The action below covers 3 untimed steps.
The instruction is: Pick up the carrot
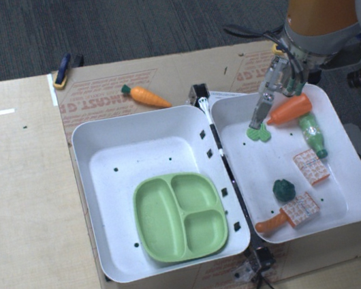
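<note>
One carrot [146,96], orange with a green top, lies on the cardboard behind the left bin, outside both bins. A larger orange carrot-like piece [290,109] lies in the right bin [357,206] near its back wall, its narrow end pointing left. My gripper [260,121] reaches down into the right bin just left of that orange piece, its tip close to the narrow end and above a small green item [258,135]. Nothing is visibly held in it.
The left bin [105,188] holds a green divided plate [179,216]. The right bin also holds a green bottle [313,136], two cracker boxes [310,167] [300,209], a dark green broccoli [284,189] and an orange sausage [271,225]. A blue marker [62,70] lies at the back left.
</note>
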Each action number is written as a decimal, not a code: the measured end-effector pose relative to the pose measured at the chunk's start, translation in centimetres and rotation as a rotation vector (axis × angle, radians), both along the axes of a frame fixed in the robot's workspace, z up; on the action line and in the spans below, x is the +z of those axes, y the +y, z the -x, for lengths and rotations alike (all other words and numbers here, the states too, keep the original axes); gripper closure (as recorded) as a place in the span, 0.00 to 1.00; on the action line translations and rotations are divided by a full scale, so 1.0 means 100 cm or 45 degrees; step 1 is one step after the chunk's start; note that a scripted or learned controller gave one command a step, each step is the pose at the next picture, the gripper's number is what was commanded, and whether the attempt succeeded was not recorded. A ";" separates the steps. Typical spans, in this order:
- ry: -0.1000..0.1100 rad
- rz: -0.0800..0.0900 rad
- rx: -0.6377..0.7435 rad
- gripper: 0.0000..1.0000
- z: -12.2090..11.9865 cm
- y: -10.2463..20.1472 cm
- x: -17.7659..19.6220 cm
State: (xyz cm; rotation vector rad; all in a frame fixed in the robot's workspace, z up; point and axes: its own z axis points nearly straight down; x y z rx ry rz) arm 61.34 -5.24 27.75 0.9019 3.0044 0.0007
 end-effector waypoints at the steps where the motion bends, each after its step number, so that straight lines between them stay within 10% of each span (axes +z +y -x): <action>1: 0.003 0.000 0.350 0.00 -0.033 0.005 -0.059; 2: 0.003 0.000 0.317 0.00 -0.040 0.006 -0.085; 3: 0.004 0.000 0.697 0.00 -0.028 0.078 -0.085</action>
